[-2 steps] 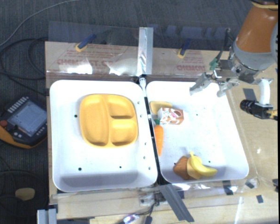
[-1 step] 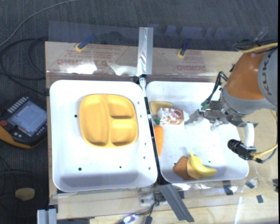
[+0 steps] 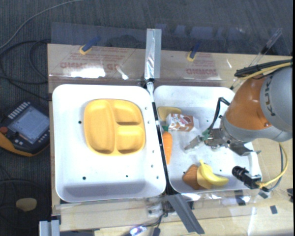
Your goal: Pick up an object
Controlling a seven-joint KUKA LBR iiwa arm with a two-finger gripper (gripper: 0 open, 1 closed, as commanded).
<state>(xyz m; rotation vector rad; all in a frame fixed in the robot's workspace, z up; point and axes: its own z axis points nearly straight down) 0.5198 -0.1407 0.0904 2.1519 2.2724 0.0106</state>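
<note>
Camera view, slanted look down on the worktop (image 3: 103, 63) with two white bins side by side.

Left bin (image 3: 69, 181): holds a yellow divided plate (image 3: 114, 126), three compartments, lying flat near the bin's centre, toward the far side. Nothing rests on the plate.

Right bin (image 3: 187, 95): holds the loose objects.
- Carrot (image 3: 167, 145), orange, lying lengthwise along the bin's left wall.
- Small packet (image 3: 180, 122), white and red-brown, just beyond the carrot, near the far left corner; a pale yellow item (image 3: 165, 112) sits touching it on the far-left side, identity not clear.
- Banana (image 3: 210, 176), yellow, near the front wall, lying against a brown rounded object (image 3: 191, 177) on its left; the two touch.

Arm (image 3: 265, 107): grey body with orange band, reaching in from the right, over the right side of the right bin. Jaws (image 3: 199, 140) point left toward the bin's middle, low over the floor, between the packet and the banana but apart from both. The grey fingers look slightly parted, with bare white bin floor at the tips; nothing is gripped between them.

No object is lifted; all items lie on the bin floor.

Off the worktop: a handheld control pendant (image 3: 20, 129) with a screen on the dark carpet at left, cables trailing around it
</note>
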